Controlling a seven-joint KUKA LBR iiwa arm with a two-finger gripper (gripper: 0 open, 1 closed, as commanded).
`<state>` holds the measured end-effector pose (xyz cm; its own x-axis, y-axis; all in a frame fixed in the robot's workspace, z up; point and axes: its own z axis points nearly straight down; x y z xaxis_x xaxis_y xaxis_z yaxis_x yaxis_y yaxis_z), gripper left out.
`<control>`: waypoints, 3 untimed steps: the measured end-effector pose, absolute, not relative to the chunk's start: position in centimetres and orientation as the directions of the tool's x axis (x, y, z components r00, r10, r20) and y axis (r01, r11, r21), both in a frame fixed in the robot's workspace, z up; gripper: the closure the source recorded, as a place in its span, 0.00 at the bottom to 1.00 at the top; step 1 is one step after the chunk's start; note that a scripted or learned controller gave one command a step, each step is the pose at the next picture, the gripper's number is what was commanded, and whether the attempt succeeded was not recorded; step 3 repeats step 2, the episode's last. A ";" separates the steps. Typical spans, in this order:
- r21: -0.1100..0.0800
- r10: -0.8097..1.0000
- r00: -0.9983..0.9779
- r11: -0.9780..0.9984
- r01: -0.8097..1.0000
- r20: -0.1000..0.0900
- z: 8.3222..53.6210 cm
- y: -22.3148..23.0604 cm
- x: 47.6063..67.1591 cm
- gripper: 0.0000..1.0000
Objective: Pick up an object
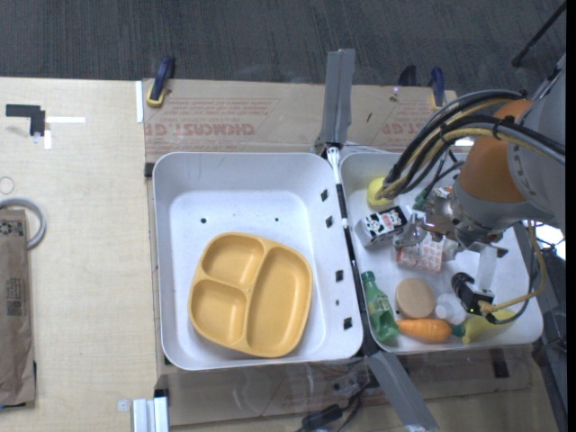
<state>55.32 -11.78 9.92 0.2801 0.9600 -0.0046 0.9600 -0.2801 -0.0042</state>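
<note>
The right bin holds several objects. A yellow rounded item lies at its back left, with a black-and-white carton just in front of it. A pink-and-white box sits mid-bin. Along the front lie a green bottle, a tan disc, an orange carrot and a yellow-green piece. My gripper hangs low over the bin, right above the pink-and-white box and beside the carton. The wrist and cables hide the bin's back right.
The left bin holds a yellow divided plate. A grey post stands behind the divider between the bins. A brown paper bag lies on the bench at far left.
</note>
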 end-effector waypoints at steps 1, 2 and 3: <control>-0.003 0.971 0.240 -0.240 0.971 -0.003 19.0 -4.5 53.6 1.00; -0.003 0.912 0.410 -0.410 0.912 -0.004 19.0 -8.2 56.0 1.00; -0.003 0.912 0.410 -0.410 0.912 -0.004 19.0 -8.2 56.0 1.00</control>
